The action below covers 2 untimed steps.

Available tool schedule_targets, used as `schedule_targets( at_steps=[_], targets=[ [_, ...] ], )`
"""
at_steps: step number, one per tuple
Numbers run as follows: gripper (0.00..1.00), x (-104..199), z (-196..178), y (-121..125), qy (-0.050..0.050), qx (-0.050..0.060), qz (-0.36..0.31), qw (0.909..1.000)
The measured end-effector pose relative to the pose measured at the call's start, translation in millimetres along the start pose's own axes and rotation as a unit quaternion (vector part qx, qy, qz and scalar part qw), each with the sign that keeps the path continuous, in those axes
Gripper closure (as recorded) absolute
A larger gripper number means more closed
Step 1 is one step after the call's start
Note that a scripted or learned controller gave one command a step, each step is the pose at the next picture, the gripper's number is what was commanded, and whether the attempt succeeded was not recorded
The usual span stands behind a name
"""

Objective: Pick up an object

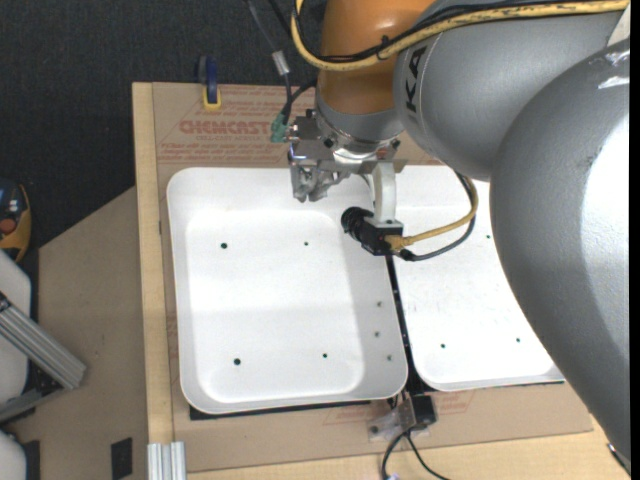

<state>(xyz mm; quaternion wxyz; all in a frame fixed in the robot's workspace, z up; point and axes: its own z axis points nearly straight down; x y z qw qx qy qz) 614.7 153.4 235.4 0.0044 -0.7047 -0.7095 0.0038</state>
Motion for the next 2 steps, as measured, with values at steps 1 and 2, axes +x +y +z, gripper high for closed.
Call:
schedule_targets(
  at_steps=[1, 2],
  targets=[
    [1.0, -65, -61, -2, -0.001, -0.009, 0.006, 0.9999],
    [1.0, -58, -81, -41, 0.0, -0.005, 0.003, 1.0]
  ],
)
